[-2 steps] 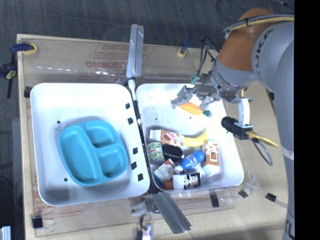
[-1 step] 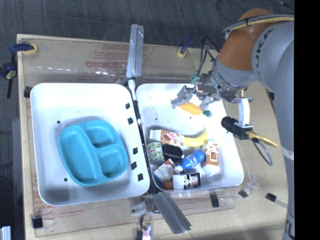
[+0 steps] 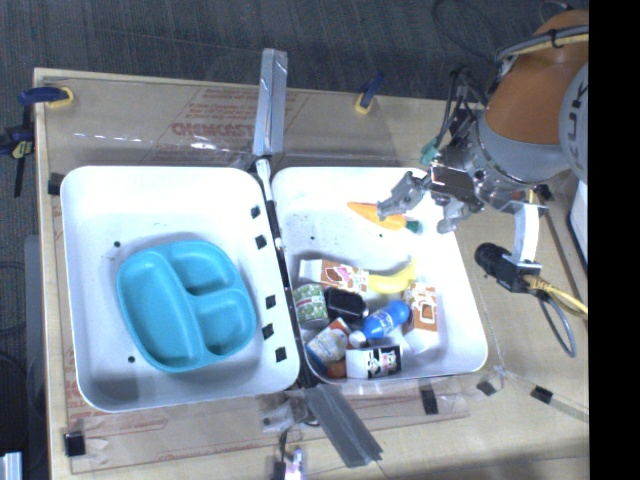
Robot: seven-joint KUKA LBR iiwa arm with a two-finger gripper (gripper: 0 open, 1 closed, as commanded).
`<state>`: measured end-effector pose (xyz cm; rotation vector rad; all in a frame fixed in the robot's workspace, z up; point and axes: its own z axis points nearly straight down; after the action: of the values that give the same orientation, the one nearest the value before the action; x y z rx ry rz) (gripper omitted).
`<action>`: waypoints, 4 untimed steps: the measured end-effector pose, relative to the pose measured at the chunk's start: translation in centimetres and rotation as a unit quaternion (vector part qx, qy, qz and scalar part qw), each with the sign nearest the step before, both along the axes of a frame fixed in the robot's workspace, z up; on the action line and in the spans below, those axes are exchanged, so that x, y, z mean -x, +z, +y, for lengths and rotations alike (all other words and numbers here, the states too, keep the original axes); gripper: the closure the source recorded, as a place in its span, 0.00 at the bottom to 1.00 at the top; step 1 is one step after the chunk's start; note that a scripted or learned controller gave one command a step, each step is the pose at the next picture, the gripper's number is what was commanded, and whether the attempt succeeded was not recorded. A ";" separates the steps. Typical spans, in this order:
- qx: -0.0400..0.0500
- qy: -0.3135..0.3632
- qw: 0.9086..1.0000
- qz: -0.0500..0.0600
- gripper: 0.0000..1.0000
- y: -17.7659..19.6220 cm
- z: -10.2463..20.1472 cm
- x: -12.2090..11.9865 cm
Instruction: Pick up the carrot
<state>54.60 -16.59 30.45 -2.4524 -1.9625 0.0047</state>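
- I see the grey two-finger gripper (image 3: 428, 204) over the far right part of the right shallow white plastic bin (image 3: 460, 268), below the arm's orange band.
- Its two fingers stand spread apart, one toward the bin's middle and one toward its right wall; nothing sits between them.
- The tapered orange carrot (image 3: 372, 214) lies flat on the bin floor in the far half of the right bin, its point toward the left.
- The carrot's thick end sits just beside the nearer finger (image 3: 400, 197); I cannot tell whether they touch.
- A small teal piece (image 3: 414, 226) lies at the carrot's thick end.
- A heap of small goods fills the near half of the same bin, well apart from the carrot's tip: a yellow banana (image 3: 392, 280), a blue bottle (image 3: 385, 319), and assorted printed cartons and cans.
- The left shallow white plastic bin (image 3: 90, 198) holds a light-blue divided tray (image 3: 186, 305) with three compartments.
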 end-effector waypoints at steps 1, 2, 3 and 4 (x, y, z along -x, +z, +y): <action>-0.002 0.131 0.991 0.001 0.00 -6.4 0.3 -3.0; -0.001 0.091 0.996 0.001 0.00 -14.7 -2.9 -8.8; -0.001 0.063 0.998 0.001 0.00 -21.3 -4.0 -9.0; -0.002 0.066 0.998 0.001 1.00 -20.3 -3.8 -9.0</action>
<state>63.64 -20.36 10.16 -2.3137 -2.1182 0.0051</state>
